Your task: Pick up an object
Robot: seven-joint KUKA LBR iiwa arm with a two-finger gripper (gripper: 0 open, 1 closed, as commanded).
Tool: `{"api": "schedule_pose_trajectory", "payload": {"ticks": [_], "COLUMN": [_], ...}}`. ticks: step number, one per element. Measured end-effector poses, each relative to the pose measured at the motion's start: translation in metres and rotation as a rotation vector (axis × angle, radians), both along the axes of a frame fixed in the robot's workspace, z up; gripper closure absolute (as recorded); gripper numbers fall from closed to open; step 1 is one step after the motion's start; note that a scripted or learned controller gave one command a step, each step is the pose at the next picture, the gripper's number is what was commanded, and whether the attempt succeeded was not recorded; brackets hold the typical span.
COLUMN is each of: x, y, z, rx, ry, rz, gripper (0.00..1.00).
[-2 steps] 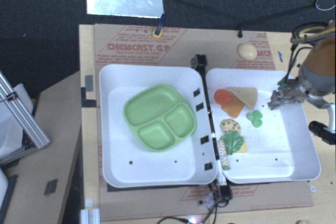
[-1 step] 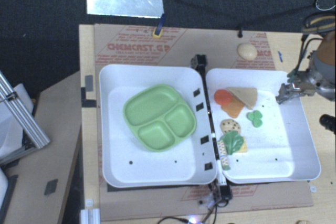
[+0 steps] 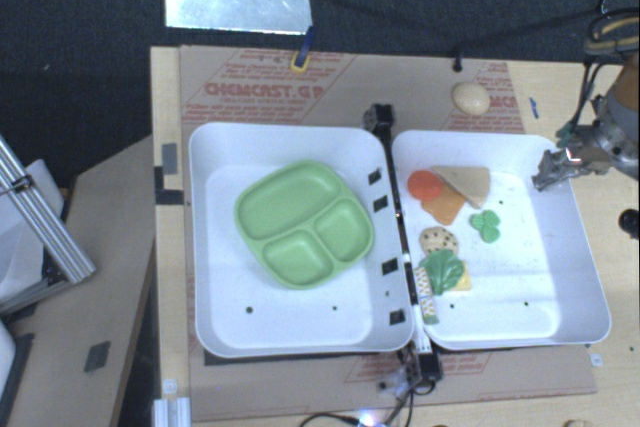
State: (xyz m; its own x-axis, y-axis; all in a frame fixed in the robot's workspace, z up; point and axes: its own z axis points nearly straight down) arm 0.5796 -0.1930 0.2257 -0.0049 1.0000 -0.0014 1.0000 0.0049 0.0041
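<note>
In the right bin (image 3: 575, 245), toy food (image 3: 450, 195) lies left of the end effector (image 3: 552, 171).

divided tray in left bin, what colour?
Light green, plain, no pattern. The tray shows clearly in the camera view, lying in the left bin.

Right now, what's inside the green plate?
The green plate in the left bin has three sections, all bare. Whatever lies under the plate is covered.
</note>
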Motion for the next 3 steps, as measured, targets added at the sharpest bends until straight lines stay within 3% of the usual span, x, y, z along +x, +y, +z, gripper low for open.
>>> {"api": "schedule_pose_trajectory", "payload": {"ticks": [3], "x": [0.009], "y": [0.146], "z": [0.002], "rx": [0.003], "ry": [0.002], "rz": [0.005], "gripper": [1.0]}}
